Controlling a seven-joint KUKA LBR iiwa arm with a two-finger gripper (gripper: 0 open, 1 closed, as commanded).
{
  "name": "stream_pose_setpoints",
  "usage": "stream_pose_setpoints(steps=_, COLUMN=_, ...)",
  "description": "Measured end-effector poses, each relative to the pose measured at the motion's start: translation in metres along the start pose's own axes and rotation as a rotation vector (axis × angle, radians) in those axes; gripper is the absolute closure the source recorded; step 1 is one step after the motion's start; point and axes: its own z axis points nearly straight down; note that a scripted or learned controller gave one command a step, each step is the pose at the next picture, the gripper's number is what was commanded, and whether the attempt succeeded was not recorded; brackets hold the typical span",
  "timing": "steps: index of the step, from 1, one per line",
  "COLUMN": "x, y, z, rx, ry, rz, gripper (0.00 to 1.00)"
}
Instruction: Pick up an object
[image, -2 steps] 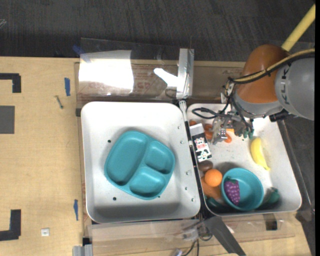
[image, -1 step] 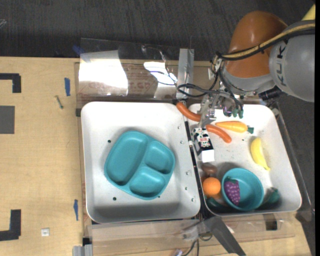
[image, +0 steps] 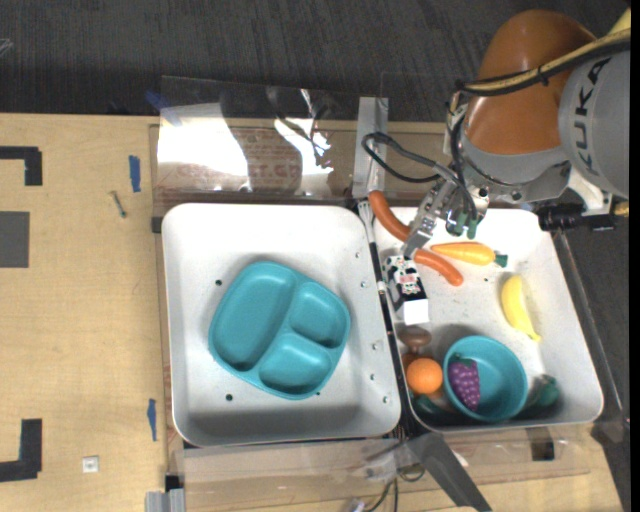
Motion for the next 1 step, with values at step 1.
stream_pose_setpoints(steps=1, x=-0.0199, y=0.0461, z=-0.0230, rx=0.000, ry=0.001, rz=-0.061, gripper=1.00)
